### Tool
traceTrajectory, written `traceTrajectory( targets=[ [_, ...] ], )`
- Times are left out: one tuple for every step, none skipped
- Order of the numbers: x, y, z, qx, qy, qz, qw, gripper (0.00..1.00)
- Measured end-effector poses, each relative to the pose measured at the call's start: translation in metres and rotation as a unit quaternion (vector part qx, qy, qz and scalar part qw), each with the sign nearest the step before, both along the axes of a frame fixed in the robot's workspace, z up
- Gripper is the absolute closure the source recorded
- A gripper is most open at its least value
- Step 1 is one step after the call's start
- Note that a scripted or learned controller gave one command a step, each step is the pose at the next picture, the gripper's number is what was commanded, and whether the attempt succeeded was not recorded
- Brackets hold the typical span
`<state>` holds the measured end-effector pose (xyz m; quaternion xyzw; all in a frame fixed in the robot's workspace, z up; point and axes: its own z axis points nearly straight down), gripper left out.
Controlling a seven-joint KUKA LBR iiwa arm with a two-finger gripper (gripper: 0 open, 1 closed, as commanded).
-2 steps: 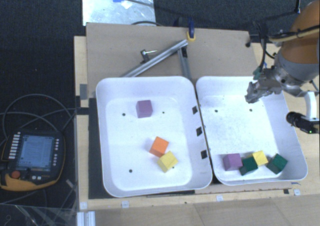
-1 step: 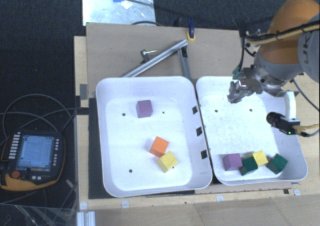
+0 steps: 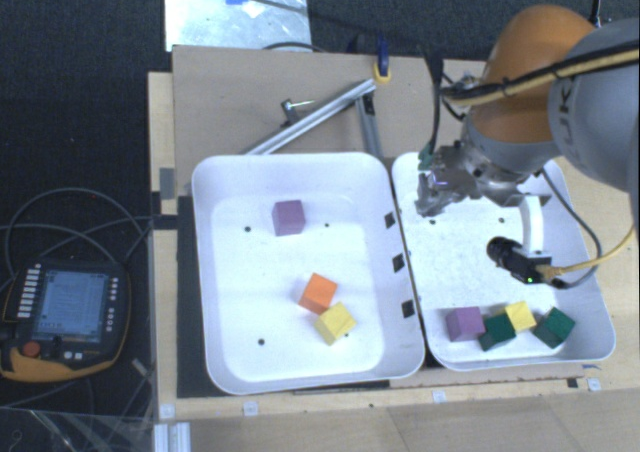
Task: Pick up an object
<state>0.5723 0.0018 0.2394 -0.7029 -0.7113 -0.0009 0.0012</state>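
My gripper (image 3: pixel 431 196) hangs over the far left part of the right bin (image 3: pixel 585 240), below the grey arm with its orange band. At that bin's near edge lie a purple cube (image 3: pixel 464 322), a dark green block (image 3: pixel 496 331), a yellow cube (image 3: pixel 520 315) and another green block (image 3: pixel 554 326), all well clear of the gripper. The left bin (image 3: pixel 215 240) holds a purple cube (image 3: pixel 289 217) towards the back, with an orange cube (image 3: pixel 319 292) and a yellow cube (image 3: pixel 335 322) touching nearer the front.
A metal bar (image 3: pixel 315 115) lies on the cardboard behind the bins. A black cylinder with a cable (image 3: pixel 515 261) hangs off the arm over the right bin. A teach pendant (image 3: pixel 62 315) rests at the far left, off the bench.
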Motion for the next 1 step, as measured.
traceTrajectory(
  targets=[
    [-0.0005, 0.0576, 0.0054, 0.0, -0.001, 0.0, 1.0, 1.0]
  ],
)
